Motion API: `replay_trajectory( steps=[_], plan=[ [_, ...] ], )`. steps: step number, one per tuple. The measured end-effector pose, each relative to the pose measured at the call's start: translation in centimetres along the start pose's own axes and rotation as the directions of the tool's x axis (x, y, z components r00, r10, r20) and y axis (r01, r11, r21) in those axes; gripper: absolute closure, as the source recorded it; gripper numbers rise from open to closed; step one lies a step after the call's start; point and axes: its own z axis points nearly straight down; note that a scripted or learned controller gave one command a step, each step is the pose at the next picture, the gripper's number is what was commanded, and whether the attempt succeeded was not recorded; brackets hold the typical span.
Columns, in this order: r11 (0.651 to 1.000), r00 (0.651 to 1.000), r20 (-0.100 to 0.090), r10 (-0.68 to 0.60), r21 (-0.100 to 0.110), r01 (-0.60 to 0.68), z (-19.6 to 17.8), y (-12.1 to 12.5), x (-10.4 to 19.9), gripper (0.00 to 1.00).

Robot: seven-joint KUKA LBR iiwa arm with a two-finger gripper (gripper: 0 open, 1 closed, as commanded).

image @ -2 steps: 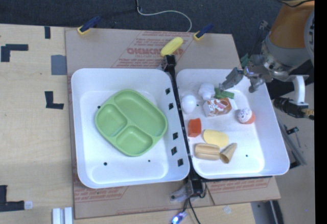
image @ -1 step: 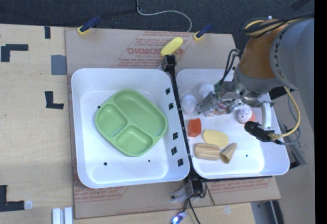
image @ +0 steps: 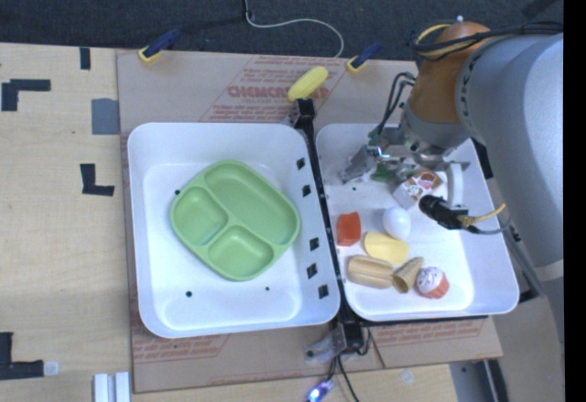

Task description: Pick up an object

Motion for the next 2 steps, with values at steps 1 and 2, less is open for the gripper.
replay_trajectory(
  steps=[1, 2],
  plan=[
    [1.000, 1.000, -0.003, -0.002, 0.007, 0.002, 1.6, 2.6, 1.0, 0.00],
    [1.000, 1.000, -0.003, 0.000, 0.009, 0.000, 1.4, -2.9, 0.1, 0.00]
  ],
)
